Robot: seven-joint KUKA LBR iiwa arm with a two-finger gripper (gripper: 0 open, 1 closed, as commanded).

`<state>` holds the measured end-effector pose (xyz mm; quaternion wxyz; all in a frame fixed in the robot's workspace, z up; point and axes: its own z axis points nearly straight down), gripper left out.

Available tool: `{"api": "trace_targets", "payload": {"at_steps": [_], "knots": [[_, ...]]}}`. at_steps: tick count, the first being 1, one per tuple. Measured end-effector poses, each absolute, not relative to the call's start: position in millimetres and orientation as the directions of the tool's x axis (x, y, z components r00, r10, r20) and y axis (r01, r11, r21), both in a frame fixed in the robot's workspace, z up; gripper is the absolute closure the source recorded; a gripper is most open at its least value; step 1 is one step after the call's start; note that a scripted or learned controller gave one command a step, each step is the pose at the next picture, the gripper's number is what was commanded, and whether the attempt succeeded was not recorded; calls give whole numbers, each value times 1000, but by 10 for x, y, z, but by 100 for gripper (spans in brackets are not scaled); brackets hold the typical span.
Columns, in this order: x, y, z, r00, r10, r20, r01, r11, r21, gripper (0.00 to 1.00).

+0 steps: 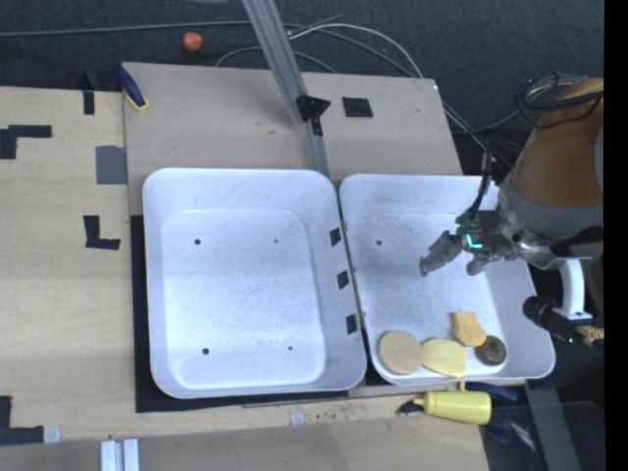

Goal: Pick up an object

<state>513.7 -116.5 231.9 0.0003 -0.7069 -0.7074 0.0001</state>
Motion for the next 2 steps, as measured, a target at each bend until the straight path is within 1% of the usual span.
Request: {"api": "trace_targets", "payload": {"at_steps": [1, 2], "knots": [[5137, -1165, 2318, -1, 1000, 0, 1000, 1, -1, 0], [5063, -1083, 1793, -1, 1000, 1, 1000, 1, -5, 0]]}}
